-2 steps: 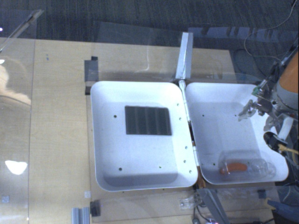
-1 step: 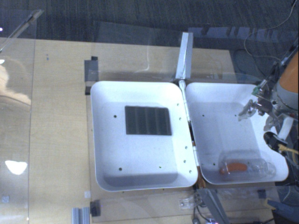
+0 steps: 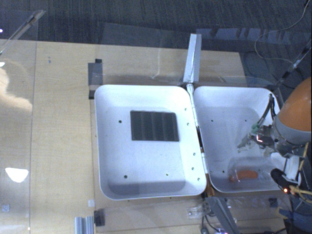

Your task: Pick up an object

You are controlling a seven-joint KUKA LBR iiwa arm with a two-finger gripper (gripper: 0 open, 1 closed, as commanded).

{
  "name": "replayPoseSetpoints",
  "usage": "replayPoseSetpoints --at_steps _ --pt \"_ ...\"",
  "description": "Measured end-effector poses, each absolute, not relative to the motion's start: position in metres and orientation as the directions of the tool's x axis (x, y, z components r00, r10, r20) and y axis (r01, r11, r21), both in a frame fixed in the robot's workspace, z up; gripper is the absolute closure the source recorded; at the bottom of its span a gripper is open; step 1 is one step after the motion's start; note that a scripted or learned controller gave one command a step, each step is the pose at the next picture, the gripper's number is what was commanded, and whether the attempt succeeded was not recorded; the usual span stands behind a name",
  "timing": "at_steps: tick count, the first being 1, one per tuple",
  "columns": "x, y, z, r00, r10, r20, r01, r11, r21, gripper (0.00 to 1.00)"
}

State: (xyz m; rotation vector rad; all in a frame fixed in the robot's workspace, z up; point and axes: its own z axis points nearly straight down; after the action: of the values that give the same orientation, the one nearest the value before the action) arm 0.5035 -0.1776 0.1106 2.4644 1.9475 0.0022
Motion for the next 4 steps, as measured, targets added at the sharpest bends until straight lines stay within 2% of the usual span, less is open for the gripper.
replayPoseSetpoints --at_steps 1,2,3,4 --pt "0.488 -0.150 0.131 0.100 0.995 0.000 0.995 -0.100 0.005 0.00" --pt "0.489 -0.194 0.201 0.318 0.948 0.000 0.948 -0.318 0.007 0.00" --pt "0.492 -0.121 0.090 0.384 0.923 0.005 0.923 -0.384 0.015 0.00" --pt "0.560 -0.148 0.090 0.274 0.962 0.001 0.962 -0.274 0.008 0.00"
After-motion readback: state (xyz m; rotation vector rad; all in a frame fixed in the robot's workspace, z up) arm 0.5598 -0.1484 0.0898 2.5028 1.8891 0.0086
